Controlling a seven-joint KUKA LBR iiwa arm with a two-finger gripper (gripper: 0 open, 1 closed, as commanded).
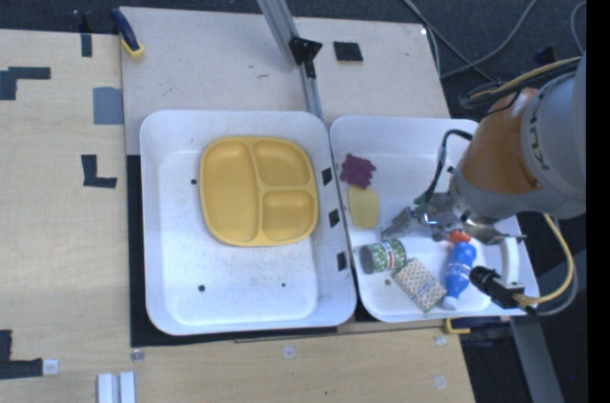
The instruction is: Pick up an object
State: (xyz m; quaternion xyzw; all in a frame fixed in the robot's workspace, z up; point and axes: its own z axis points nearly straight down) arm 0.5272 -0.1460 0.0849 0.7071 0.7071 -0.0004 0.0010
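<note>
The end effector (405, 222) hangs low in the right bin (405, 130); whether it is spread or pinching cannot be told. Just below it lies a small green-labelled can (385, 255) on its side. Right of the can rest a speckled tan block (419, 284) and a blue bottle (458, 272). Above the can sit a pale yellow oblong (363, 207) and a crinkled purple piece (357, 170). Left of the can, the left bin (172, 230) holds a smooth yellow divided plate (258, 190)

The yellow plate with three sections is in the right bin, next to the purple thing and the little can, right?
Not quite. The camera view shows the yellow plate lying in the left bin, with nothing else in it. The purple thing and the little can are in the right bin, where the arm reaches in.
</note>
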